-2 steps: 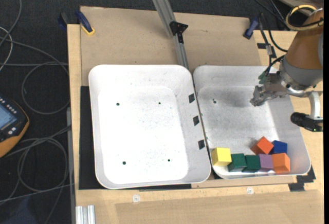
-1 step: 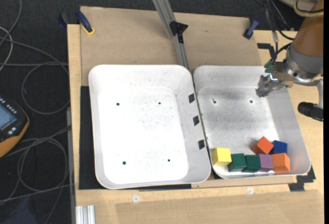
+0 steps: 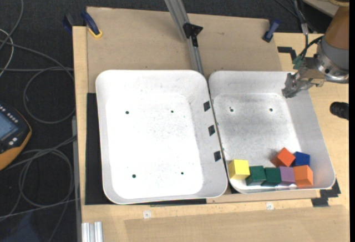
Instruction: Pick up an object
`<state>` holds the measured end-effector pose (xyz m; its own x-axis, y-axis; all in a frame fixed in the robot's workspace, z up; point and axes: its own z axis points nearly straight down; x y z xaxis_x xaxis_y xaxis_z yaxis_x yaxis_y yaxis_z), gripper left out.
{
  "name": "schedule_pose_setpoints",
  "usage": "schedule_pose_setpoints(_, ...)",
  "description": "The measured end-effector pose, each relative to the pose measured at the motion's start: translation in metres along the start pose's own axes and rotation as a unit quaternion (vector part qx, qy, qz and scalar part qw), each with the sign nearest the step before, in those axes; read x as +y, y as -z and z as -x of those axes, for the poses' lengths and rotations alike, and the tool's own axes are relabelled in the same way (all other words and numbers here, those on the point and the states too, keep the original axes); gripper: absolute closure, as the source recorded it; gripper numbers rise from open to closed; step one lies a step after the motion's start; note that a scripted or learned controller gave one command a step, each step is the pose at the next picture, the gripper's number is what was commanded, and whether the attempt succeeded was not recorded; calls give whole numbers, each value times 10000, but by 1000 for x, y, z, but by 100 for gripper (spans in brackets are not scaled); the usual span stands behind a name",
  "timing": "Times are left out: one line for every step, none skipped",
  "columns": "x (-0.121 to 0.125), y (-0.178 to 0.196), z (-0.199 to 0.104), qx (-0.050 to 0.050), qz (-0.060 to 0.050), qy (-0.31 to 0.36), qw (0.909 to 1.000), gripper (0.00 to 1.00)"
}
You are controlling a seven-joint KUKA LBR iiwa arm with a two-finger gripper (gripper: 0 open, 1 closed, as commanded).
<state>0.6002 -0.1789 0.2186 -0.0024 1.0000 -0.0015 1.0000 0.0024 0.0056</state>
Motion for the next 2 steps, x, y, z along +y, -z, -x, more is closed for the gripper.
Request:
schedule_pose_setpoints(-7, 11, -61, 27, -29, 24, 10000, 100)
schedule_pose_setpoints(-9, 15, -127, 29, -35, 28, 10000, 100)
